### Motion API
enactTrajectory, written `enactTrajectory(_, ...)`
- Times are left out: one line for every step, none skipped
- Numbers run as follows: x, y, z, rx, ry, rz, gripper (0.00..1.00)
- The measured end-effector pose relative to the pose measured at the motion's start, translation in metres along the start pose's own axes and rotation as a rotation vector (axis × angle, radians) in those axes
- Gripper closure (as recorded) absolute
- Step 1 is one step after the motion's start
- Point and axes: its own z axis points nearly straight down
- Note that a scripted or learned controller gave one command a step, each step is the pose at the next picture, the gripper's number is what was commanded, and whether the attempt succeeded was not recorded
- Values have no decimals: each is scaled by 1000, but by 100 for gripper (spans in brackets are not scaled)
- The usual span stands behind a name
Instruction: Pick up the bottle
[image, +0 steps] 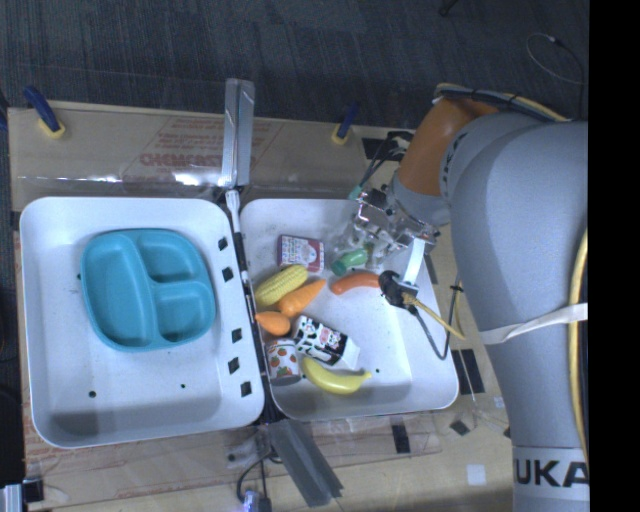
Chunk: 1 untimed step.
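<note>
The bottle (350, 256) is clear plastic with a green cap and lies in the right bin (425, 370), near its far right part. My gripper (378, 232) hangs low over that bin, right at the bottle's upper right side. The metal wrist parts cover part of the bottle, and I cannot make out whether anything is gripped.
Around the bottle lie an orange carrot (356, 283), a red and white box (301, 252), a yellow corn cob (280, 284), a cow-patterned carton (325, 343), a banana (336, 378) and a small can (283, 362). In the left bin (60, 400) sits a teal divided tray (148, 288).
</note>
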Motion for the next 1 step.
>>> enactTrajectory(66, -18, -109, -6, 1, 10, 100)
